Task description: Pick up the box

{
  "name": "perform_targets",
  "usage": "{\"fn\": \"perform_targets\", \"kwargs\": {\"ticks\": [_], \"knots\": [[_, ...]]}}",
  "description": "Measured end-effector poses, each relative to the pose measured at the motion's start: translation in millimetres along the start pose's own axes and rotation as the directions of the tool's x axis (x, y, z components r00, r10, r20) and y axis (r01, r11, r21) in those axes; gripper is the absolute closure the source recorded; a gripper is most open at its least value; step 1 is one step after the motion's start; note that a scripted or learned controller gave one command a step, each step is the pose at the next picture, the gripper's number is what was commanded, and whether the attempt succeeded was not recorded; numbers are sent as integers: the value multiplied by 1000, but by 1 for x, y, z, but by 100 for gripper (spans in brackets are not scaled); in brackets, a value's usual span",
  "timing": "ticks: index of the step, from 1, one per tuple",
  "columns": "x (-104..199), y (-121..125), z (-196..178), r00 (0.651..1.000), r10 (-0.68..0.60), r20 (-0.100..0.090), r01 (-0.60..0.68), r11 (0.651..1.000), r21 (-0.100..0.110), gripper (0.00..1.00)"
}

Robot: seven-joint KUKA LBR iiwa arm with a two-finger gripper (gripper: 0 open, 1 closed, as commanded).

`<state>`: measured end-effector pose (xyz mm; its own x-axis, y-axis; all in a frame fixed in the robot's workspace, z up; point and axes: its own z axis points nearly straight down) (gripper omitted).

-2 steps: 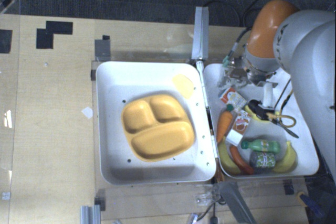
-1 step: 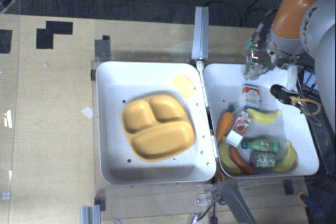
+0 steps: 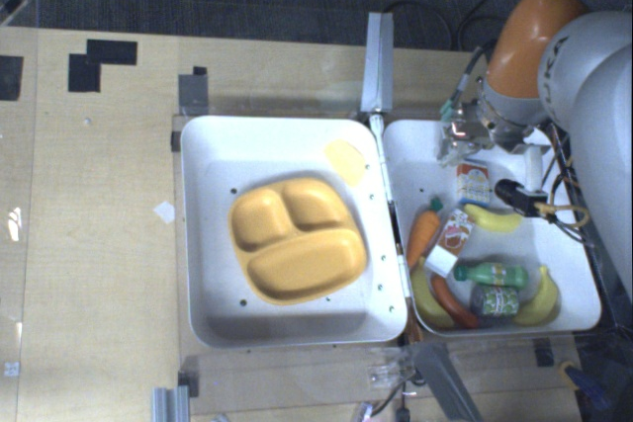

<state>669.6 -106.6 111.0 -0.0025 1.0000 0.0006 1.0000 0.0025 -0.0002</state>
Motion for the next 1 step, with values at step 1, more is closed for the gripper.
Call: {"fn": "perform_targets", "kwargs": {"ticks": [1], "knots": [[16,-20,-51,961,276,0,-276,961,0,100]]}}
